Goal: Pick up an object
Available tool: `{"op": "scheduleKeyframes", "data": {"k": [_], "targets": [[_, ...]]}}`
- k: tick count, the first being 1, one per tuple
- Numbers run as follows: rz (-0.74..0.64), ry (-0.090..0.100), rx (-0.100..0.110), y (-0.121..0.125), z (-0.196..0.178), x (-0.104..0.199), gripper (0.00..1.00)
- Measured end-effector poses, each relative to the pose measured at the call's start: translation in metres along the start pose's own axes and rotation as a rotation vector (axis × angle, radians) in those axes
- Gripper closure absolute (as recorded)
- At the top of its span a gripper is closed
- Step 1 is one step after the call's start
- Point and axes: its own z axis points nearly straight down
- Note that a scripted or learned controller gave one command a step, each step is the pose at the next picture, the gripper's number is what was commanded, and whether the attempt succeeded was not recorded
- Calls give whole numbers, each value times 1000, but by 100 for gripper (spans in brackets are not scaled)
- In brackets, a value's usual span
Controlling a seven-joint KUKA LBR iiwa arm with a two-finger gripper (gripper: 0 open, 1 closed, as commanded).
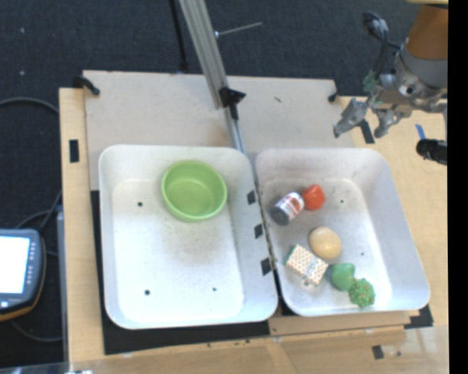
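The gripper (366, 125) hangs up at two o'clock, above the bench just past the far edge of the right bin (390, 201). Its two fingers are spread apart with nothing between them. Down in the right bin lie a small can (287, 207) touching a red ball (314, 197), a cream egg (325, 242), a little patterned box (306, 265), and two green toys (351, 283) at five o'clock. A green bowl (193, 191) sits in the left bin (132, 287), at eleven o'clock.
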Motion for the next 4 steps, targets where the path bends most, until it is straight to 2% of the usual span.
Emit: {"op": "scheduleKeyframes", "data": {"k": [1,2,4], "targets": [[-1,-1,1,0,0,0,0],[2,0,3,-5,44,2,0],[3,0,4,-22,157,0,0]]}}
